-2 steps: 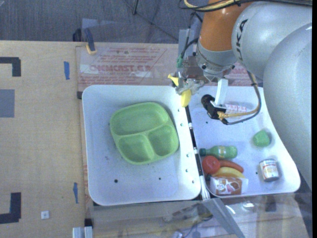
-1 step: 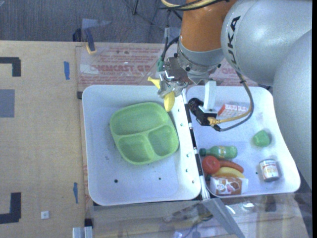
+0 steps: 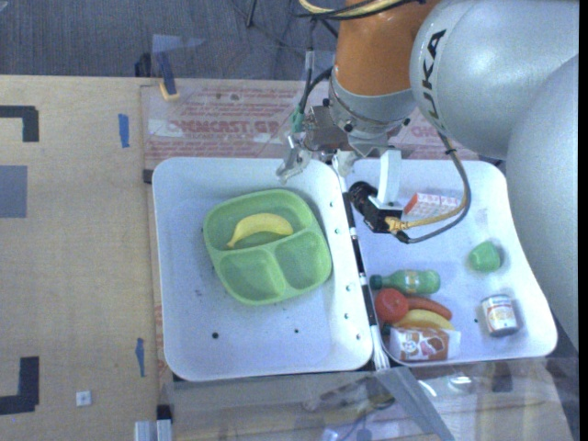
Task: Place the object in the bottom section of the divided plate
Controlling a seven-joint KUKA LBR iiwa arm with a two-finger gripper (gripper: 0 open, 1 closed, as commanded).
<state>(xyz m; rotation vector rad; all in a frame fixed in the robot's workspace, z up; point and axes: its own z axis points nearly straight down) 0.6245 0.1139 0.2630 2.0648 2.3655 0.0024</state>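
Yellow plastic banana [image 3: 260, 227] lies in green divided plate's [image 3: 267, 245] twelve-o'clock section; gripper [image 3: 292, 162] above, finger state unclear; regrasp midway, shift toward six.

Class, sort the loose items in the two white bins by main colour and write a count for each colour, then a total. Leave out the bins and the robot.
Green: 3 - divided plastic plate, small round green object, bottle
Yellow: 2 - banana on the plate, yellow piece beside the red one
Red: 1 - round red piece
Orange-and-white: 2 - carton, packet
Brown: 1 - small can
Total: 9
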